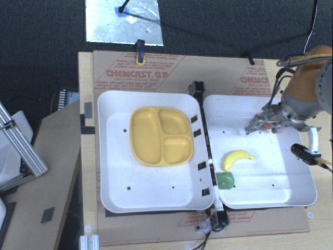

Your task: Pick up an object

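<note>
A yellow banana (pixel 237 159) lies in the right bin (pixel 291 191), near its left side. Just below it, a small green block (pixel 225 179) sits against the bin's left wall. A yellow divided plate (pixel 160 136) rests in the middle of the left bin (pixel 112 186). My gripper (pixel 254 125) hangs low over the upper middle of the right bin, pointing left. It is up and to the right of the banana, apart from it. Nothing shows in its grasp.
A black divider with clips (pixel 204 139) runs between the two bins. The bins stand on a cardboard sheet (pixel 156 69). A shiny foil square (pixel 124 13) lies on the dark floor behind the bench. An aluminium frame (pixel 18 145) stands at the left.
</note>
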Robot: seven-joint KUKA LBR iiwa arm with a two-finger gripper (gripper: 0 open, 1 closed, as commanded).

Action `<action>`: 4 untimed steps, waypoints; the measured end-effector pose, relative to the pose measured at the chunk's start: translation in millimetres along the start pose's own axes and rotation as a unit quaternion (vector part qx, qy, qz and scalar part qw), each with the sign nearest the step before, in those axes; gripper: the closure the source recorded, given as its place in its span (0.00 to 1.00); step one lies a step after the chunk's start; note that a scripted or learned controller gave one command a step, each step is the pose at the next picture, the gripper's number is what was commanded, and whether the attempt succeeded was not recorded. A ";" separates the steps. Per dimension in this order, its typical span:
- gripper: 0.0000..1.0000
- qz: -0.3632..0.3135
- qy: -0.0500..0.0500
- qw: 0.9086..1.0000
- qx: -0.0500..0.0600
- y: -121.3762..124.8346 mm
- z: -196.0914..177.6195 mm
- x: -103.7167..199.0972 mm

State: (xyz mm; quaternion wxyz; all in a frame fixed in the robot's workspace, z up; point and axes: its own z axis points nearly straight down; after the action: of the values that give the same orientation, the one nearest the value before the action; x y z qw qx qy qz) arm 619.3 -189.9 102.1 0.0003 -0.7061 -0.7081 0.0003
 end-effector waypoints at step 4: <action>1.00 -0.003 0.000 1.000 -0.001 2.4 -125.1 35.0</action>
State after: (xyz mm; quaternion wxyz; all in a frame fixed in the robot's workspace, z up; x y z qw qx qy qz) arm 621.7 -155.0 227.2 -0.0007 -0.7040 -0.7102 -0.0009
